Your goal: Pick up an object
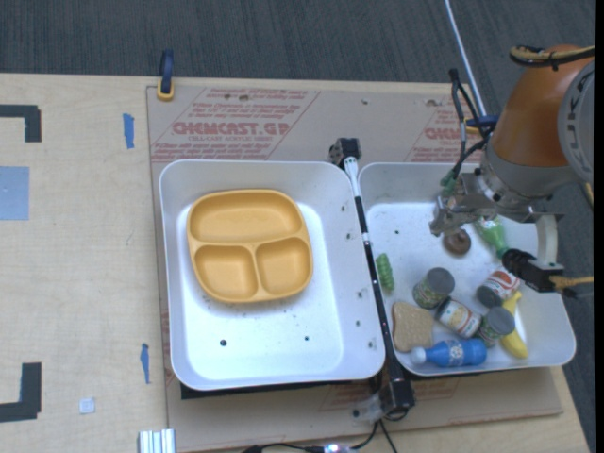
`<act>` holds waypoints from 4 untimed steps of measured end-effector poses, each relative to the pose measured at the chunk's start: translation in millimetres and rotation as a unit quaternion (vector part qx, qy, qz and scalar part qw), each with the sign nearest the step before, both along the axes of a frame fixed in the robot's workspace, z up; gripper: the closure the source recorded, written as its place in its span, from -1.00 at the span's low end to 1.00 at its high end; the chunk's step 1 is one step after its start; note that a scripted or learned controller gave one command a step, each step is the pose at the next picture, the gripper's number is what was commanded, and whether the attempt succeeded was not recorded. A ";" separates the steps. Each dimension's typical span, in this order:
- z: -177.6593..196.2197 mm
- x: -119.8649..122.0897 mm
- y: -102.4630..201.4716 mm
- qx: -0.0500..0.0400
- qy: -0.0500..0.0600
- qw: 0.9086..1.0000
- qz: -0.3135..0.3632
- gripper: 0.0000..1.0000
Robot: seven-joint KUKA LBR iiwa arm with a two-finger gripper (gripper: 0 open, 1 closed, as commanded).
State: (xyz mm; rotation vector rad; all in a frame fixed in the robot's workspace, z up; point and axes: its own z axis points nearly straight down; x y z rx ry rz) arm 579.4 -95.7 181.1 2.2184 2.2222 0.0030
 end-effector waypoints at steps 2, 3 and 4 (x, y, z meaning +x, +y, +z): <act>-49.6 -58.5 4.1 0.000 0.000 1.000 0.000 1.00; -5.3 -99.3 -88.9 -0.002 -0.001 1.000 -0.002 1.00; 4.1 -78.2 19.3 0.000 -0.001 1.000 0.000 1.00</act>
